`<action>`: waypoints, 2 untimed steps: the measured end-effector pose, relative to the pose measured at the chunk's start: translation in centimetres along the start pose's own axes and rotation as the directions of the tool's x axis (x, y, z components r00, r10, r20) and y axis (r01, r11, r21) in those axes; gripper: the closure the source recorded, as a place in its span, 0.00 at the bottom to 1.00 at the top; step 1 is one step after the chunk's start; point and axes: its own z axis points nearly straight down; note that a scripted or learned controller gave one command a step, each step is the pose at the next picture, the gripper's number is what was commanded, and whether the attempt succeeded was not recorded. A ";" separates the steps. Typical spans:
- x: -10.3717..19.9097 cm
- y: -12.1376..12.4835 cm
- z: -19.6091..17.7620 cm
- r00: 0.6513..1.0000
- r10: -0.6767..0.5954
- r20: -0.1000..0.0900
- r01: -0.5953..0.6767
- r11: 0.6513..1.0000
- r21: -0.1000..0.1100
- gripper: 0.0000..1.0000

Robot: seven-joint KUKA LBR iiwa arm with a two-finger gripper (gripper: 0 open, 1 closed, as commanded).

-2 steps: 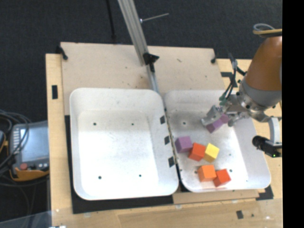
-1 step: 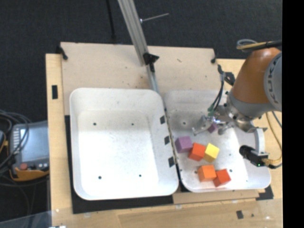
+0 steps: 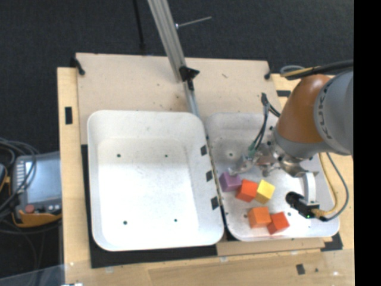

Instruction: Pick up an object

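You have two white bins on the bench [image 3: 149, 82]. The left bin [image 3: 149, 177] holds nothing. In the right bin [image 3: 235, 130] five blocks cluster at 6 o'clock: purple block [image 3: 230, 180], orange block [image 3: 247, 190], yellow block [image 3: 265, 190], another orange block [image 3: 258, 217], red block [image 3: 278, 222]. The jaws [image 3: 257, 158] sit above the cluster at 12 o'clock; you cannot tell their opening.

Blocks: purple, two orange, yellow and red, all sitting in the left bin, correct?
Wrong bin. The camera view shows the purple block, two orange blocks, yellow block and red block all in the right bin, not the left bin. Colours and count are right.
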 end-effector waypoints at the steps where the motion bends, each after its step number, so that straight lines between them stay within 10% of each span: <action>1: -0.3 0.2 -1.4 1.000 0.006 0.002 -0.006 1.000 -0.007 1.00; 2: -0.2 -0.2 -7.7 1.000 -0.007 0.003 0.007 1.000 -0.003 1.00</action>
